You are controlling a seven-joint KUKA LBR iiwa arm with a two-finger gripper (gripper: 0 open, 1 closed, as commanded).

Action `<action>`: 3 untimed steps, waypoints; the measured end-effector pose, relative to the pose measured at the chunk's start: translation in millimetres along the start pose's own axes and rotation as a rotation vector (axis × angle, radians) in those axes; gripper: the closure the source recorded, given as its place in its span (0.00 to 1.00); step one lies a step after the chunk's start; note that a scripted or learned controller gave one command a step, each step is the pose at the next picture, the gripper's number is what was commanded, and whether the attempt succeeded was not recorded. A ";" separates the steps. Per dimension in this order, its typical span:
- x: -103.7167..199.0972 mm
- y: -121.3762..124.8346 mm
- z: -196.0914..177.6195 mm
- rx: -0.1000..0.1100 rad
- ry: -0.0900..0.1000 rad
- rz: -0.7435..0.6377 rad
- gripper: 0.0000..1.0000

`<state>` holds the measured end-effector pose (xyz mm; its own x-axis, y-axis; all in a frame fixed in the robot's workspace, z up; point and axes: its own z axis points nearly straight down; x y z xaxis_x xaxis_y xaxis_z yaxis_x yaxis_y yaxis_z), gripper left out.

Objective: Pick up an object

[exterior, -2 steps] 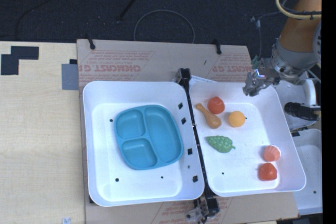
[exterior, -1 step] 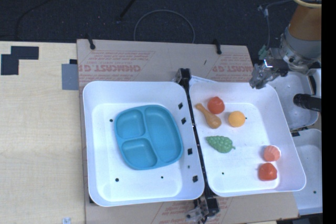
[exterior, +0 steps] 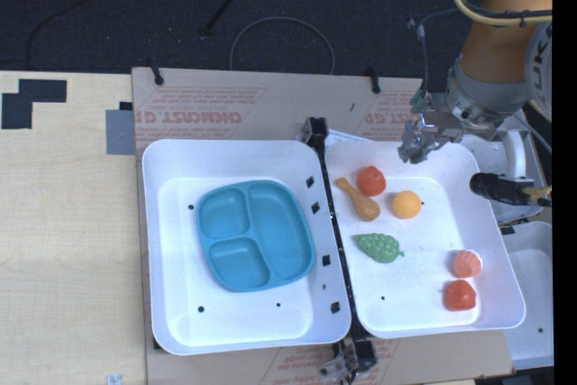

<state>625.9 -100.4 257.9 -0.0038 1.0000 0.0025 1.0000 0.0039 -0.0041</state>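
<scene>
Over the right bin's (exterior: 505, 302) far edge hangs the gripper (exterior: 416, 147), its grip unreadable from here. Nearest, the orange ball (exterior: 407, 205): light, hard, slick, rolls — pinch across its middle.

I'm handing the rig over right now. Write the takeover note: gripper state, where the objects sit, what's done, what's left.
Gripper: hangs over the far edge of the right bin, nothing visibly held.
Right bin holds: red tomato, tan squash, orange, green grapes, peach-coloured piece, red piece.
Left bin: blue divided plate.
Done: no pick yet, as things lie.
Left: choose an object, descend, grasp, lift. The tomato and orange lie nearest the gripper.
</scene>
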 end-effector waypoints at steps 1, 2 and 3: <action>55.8 -7.3 13.3 0.001 0.000 -0.001 1.00; 108.7 -7.8 7.5 -0.002 0.000 -0.001 1.00; 164.4 3.1 11.9 -0.002 -0.001 0.000 1.00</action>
<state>628.3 64.0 246.4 -0.0041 1.0000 0.0019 1.0000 0.0041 -0.0024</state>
